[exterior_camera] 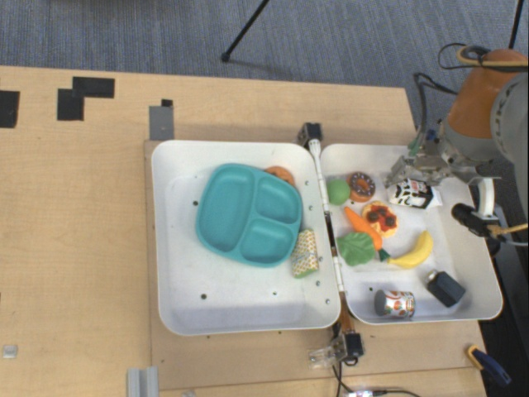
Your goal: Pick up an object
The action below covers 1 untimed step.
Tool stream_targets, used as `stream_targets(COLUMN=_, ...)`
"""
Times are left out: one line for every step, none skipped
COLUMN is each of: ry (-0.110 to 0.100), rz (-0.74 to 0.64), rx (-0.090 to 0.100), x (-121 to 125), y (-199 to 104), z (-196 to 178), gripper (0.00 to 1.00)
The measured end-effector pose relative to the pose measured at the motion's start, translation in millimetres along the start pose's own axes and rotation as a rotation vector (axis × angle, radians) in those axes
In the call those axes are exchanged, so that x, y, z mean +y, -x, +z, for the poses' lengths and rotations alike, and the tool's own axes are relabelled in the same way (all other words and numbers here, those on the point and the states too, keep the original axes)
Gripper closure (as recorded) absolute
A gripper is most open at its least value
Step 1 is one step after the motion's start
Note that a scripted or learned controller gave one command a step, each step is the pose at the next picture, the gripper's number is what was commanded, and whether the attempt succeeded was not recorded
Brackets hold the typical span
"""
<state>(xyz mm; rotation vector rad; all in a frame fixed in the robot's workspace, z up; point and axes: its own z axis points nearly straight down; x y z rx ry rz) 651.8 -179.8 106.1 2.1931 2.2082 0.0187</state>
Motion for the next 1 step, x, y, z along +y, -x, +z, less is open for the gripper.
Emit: stream_targets(ry=-0.001, rz=0.000, rx=0.001, x=-0.6, y=-0.1, z=0.1, gripper=0.00)
